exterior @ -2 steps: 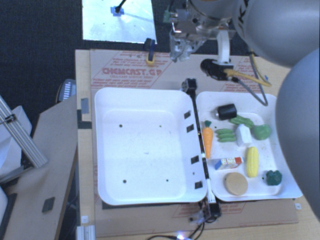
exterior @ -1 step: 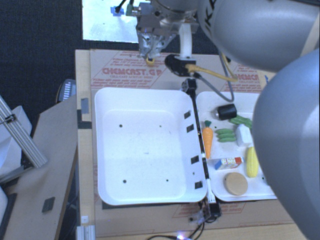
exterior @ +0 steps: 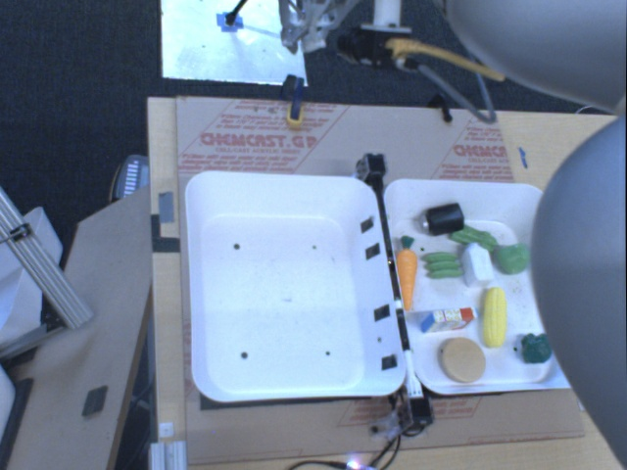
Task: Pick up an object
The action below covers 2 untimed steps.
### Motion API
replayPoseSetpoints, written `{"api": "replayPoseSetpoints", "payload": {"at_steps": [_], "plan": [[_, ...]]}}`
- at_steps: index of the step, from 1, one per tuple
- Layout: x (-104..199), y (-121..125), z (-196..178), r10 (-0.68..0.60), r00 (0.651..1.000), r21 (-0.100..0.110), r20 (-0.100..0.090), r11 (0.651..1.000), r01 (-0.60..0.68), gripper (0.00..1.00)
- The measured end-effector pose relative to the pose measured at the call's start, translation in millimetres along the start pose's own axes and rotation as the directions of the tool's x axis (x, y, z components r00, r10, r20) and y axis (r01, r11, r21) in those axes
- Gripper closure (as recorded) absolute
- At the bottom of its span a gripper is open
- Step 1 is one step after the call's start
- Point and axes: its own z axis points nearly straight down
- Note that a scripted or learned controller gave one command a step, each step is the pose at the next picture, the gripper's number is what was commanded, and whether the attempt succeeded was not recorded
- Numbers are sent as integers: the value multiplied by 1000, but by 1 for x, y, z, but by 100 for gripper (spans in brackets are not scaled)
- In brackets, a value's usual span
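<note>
Presumably any piece in the right bin [exterior: 524, 201] counts, since the task names no one object. Contents noted: carrot [exterior: 407, 277] against the left wall, lying lengthwise along the divider; black cylinder [exterior: 444, 217] near the top; green pods [exterior: 443, 263] just beside the carrot; white block [exterior: 477, 262] between the pods and a leafy green piece [exterior: 497, 245]; corn cob [exterior: 495, 316] lower down; small red-and-white carton [exterior: 448, 318] touching or nearly touching the corn; round tan disc [exterior: 461, 359] near the bottom rim; dark green floret [exterior: 534, 348] at the far right, partly under the arm's grey bulk.

Handling, judged from looks: these read as toy food, so light, rigid, smooth and a bit slippery, not fragile. The corn cob seems the best candidate: it has some free room on its long sides, and the jaws should close across its narrow width at mid-length. The carrot tapers and hugs the wall, so one finger has little room. The disc is flat and low, hard to get under.

Left bin [exterior: 284, 292] sits alongside, its floor showing only small dark spots.

Gripper [exterior: 312, 18] hangs at the top of the view, well apart from both bins, over a pale sheet [exterior: 196, 27]. Its fingers blur together there; cannot tell whether spread or closed.
</note>
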Motion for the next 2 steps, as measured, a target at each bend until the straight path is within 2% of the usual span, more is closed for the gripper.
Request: {"api": "replayPoseSetpoints", "payload": {"at_steps": [1, 2], "plan": [[3, -2, 111, 7, 1000, 22, 7, 1000, -7, 100], [4, 0, -44, 1, 1000, -5, -1, 1000, -1, 100]]}}
